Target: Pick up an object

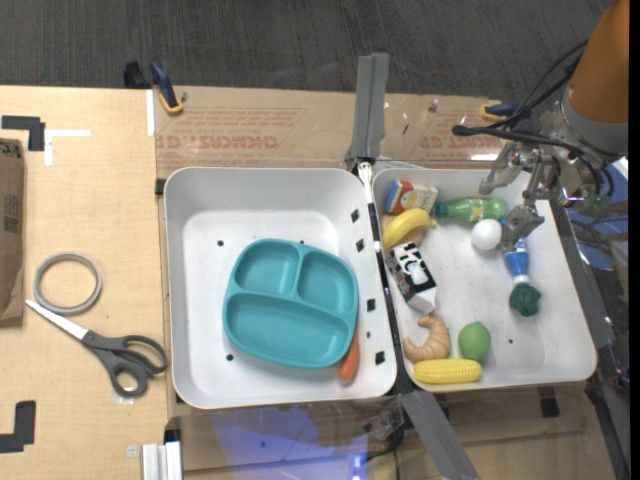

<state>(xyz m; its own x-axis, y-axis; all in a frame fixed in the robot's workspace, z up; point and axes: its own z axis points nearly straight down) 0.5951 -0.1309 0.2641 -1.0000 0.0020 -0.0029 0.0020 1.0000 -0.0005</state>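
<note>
Your pincer (522, 200) hangs over the top right of the right bin (570, 298). The fingers look spread fairly wide with nothing between them, though wiring clutters that spot.

Nearest candidates sit just below it: a white ball (486, 234), a green bottle (474, 209) lying on its side, and a small blue piece (517, 263) with a dark green lump (525, 299) under it.

- The ball is probably light, hard and smooth. It'll roll or squirt out, so close across the widest part.
- The bottle is likely light, stiff plastic. Take it across the body, not the neck.
- The green lump looks knobbly, so it should grip easier.

The rest of the right bin:

- A banana (405, 227) touches a small carton (412, 198) at the top left.
- A black-and-white box (413, 271) lies along the left wall.
- A croissant-shaped toy (429, 338), a green round fruit (475, 341) and a yellow corn cob (447, 371) are near the front edge.

All look like light toys, none fragile.

The left bin (200, 208) has a teal divided plate (290, 303) with an orange carrot-like piece (348, 363) touching its lower right rim. The plate is flat and wide, a bad pick.

Scissors (105, 348) and a tape roll (67, 281) lie on the surface, outside the bins.
</note>
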